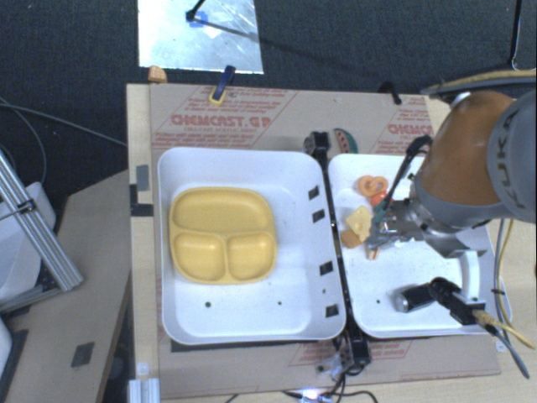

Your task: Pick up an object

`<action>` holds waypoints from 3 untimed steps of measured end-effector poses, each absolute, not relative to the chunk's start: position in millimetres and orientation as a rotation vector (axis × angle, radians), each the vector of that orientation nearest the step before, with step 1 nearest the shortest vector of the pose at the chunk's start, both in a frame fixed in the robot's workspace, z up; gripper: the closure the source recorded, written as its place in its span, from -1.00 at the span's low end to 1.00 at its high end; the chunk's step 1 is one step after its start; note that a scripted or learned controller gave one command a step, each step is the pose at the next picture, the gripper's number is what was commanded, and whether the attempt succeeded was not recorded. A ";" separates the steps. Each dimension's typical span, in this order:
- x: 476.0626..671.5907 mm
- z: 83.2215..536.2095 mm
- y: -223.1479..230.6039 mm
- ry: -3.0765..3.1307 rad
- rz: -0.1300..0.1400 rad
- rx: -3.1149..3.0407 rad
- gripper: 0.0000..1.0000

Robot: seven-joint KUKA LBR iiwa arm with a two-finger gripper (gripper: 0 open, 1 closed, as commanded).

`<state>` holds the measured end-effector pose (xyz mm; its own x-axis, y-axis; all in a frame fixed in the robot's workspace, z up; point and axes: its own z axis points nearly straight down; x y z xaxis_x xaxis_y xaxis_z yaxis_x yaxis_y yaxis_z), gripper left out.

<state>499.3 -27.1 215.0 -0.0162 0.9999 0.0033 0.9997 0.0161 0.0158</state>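
— Where is the gripper (379, 232) from where you stand?

— Low over the right bin (390, 271), near that bin's left wall. The grey arm (470, 166) with its orange band comes in over it from the right.

— Is it spread, or pinching something?

— I cannot tell; the wrist covers its tip from this angle. I see nothing clearly caught in it.

— What lies closest to it?

— A yellow piece (359, 222), just beside the gripper on its left, flat on the bin floor. A small brown bit (350, 240) sits a little nearer the dividing wall, touching or nearly touching the yellow one.

— Anything else to pick in that bin?

— An orange toy (372, 185), beyond the gripper toward the far rim, apart from the yellow piece.

— And further out?

— Left of the gripper, across the wall, the left bin (252, 175) holds a yellow divided tray (222, 233), well apart from the gripper. Both bins rest on a cardboard sheet (268, 112) with red lettering. Past the far rims, a green curved thing (345, 140) lies just behind the gap between the bins. A blue-and-yellow thing (222, 85) lies further left on the cardboard, and a shiny silver sheet (168, 23) lies on the dark floor beyond that.
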 end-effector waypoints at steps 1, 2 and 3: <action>486.6 183.1 15.2 2.233 0.002 2.213 1.00; 486.3 184.2 105.0 2.236 0.004 2.208 1.00; 539.6 109.6 126.8 2.227 0.004 2.213 1.00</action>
